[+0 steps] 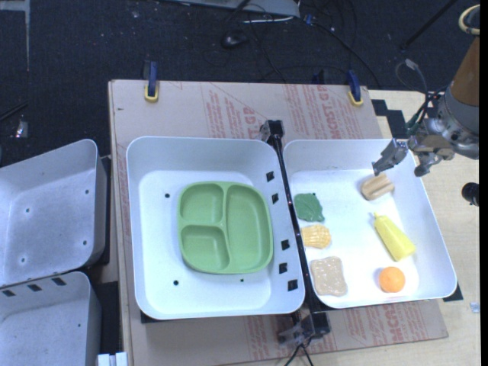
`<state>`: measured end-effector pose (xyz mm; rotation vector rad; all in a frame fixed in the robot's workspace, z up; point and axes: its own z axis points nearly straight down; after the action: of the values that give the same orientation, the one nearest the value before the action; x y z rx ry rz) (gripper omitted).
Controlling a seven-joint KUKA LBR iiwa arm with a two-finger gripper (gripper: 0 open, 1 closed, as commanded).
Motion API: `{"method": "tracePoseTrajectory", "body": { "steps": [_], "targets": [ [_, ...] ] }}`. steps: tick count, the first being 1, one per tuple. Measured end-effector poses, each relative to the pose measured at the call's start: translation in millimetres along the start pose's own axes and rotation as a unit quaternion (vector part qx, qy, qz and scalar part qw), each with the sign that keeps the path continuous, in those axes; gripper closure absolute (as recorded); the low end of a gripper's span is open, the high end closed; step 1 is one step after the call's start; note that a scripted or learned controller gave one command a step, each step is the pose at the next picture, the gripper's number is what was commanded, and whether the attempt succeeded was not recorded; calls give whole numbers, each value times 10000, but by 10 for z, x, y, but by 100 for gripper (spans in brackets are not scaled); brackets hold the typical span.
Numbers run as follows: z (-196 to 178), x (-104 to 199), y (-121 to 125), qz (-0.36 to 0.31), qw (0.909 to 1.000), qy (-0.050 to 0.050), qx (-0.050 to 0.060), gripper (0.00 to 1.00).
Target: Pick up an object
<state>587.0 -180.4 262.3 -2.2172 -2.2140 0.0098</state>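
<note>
Gripper, jaws apart and holding nothing, poised above the tan bread roll at right bin's upper edge, apparently lining up a grasp.

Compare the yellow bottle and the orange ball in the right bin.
Colour: the bottle is yellow, the ball orange. Shape: the bottle is long and tapers to a nozzle, the ball is round. Place: the bottle lies on its side at a slant in the middle of the right side, the ball sits nearer the bin's front corner. Both rest on the floor of the right bin, close together, away from the end effector.
</note>
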Motion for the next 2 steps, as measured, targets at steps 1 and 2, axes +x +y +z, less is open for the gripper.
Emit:
{"method": "tracePoseTrajectory", "body": {
  "steps": [1, 2],
  "targets": [
    [-56, 3, 20, -12, 10000, -11, -50, 0],
    [588, -3, 27, -4, 10000, -3, -23, 0]
  ]
}}
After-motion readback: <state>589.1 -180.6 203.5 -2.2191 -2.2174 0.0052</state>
